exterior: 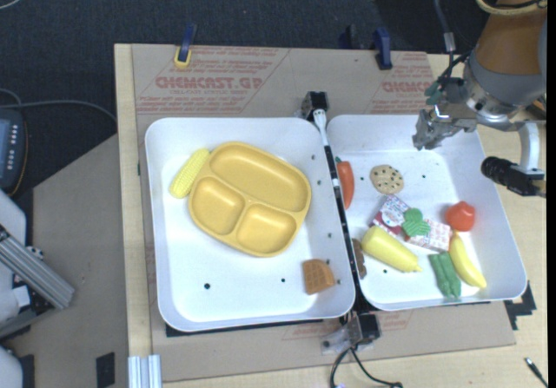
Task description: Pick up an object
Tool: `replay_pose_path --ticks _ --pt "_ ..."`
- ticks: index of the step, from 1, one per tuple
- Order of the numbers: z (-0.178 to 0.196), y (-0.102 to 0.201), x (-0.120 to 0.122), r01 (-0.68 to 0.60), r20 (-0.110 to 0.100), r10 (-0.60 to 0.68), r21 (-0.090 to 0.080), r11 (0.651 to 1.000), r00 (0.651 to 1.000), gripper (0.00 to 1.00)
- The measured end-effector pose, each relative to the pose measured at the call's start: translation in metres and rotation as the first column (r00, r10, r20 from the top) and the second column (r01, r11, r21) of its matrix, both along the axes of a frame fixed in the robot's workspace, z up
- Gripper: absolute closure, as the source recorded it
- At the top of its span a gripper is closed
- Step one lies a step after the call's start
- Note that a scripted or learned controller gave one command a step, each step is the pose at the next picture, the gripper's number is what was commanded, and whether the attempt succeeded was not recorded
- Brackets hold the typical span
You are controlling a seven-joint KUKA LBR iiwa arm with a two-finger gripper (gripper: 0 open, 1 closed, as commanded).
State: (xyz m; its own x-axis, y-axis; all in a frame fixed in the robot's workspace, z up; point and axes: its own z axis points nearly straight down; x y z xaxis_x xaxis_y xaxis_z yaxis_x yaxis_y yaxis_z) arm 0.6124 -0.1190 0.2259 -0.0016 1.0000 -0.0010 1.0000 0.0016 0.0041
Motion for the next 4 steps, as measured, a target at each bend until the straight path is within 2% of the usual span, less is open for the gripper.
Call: replay_pose_path --ticks 1,2,3,4 --pt "-0.005 0.048 -0.012 -0.003 -0.007 0.003 0.003 1.0 1.0 1.0" --pt "0.006 0.095 -0.043 -0.002 -0.007 0.002 0.003 1.0 1.0 1.0" --pt "-0.011 0.143 -0.059 -0.004 -0.009 0.004 0.003 1.0 1.0 1.0" --pt "-0.009 0.135 -0.066 0.002 -0.007 -0.002 0.002 1.0 1.0 1.0"
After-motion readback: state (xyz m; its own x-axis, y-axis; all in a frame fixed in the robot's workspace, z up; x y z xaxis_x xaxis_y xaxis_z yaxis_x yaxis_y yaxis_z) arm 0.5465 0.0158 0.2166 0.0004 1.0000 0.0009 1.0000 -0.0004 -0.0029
